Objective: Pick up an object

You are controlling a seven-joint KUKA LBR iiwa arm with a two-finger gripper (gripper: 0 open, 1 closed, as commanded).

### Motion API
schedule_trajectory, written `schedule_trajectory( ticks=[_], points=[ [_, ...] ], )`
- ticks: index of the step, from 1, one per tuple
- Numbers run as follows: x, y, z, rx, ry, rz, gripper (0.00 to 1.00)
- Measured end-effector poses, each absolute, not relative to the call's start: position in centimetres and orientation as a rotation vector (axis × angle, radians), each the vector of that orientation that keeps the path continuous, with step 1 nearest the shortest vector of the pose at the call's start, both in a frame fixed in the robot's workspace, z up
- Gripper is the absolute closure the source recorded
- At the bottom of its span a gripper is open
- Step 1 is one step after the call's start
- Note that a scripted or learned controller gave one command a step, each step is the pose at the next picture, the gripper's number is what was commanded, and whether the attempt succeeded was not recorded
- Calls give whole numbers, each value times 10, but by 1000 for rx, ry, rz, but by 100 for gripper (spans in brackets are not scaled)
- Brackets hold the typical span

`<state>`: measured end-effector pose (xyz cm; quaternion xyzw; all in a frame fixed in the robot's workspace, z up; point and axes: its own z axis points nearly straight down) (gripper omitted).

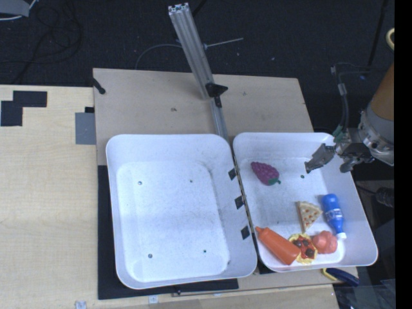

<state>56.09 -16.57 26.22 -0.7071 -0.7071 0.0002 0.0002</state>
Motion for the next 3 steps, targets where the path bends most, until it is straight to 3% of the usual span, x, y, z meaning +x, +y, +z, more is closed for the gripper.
schedule_trajectory(
  ticks=[3],
  points=[
    [566,-170,129,-2218,-2219,4,0]
  ],
)
